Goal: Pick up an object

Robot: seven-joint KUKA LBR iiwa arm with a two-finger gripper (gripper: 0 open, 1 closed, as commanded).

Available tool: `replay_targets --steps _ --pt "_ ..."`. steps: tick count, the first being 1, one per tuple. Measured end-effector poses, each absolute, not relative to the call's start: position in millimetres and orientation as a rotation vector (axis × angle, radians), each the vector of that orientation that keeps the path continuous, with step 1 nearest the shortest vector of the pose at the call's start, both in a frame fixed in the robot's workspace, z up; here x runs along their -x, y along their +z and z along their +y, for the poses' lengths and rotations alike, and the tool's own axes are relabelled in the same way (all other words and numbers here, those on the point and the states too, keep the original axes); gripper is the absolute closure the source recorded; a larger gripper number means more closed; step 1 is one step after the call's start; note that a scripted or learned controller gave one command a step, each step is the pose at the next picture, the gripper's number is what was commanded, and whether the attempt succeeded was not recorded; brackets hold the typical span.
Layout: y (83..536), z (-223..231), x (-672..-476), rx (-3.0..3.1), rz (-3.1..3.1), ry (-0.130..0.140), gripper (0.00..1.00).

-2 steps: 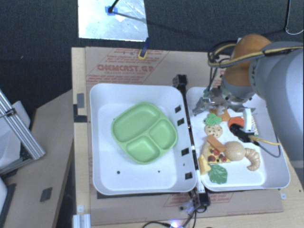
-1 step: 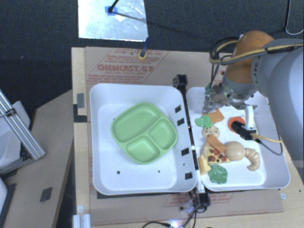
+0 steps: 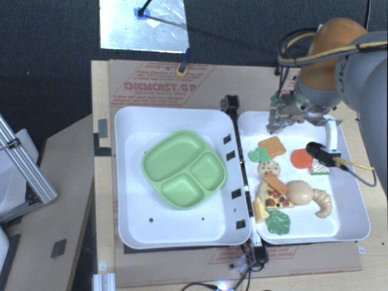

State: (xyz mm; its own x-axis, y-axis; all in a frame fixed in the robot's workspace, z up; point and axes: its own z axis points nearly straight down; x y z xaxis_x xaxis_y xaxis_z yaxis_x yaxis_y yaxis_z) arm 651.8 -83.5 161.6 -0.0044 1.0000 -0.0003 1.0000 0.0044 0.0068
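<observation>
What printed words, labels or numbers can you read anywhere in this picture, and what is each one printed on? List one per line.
Red lettering on the cardboard sheet behind the left bin: blurred; it looks like "CHEMCAST GP", but this is not certain.
Red print on the same cardboard at the front edge, below the bins: too small and partly hidden to read.
No readable text on the green divided plate, the toy food or the arm.

Glossy green plastic tray (image 3: pixel 183 168) in smooth white plastic bin (image 3: pixel 130 223).

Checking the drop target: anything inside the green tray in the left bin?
The green tray in the left bin shows three bare compartments, nothing in them. Whatever lies under the tray is covered.
</observation>
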Motion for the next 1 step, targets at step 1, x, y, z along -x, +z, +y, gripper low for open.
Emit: replay_targets --steps 1 --pt "206.1 -85.1 -652.2 -2.213 2.223 0.007 1.00"
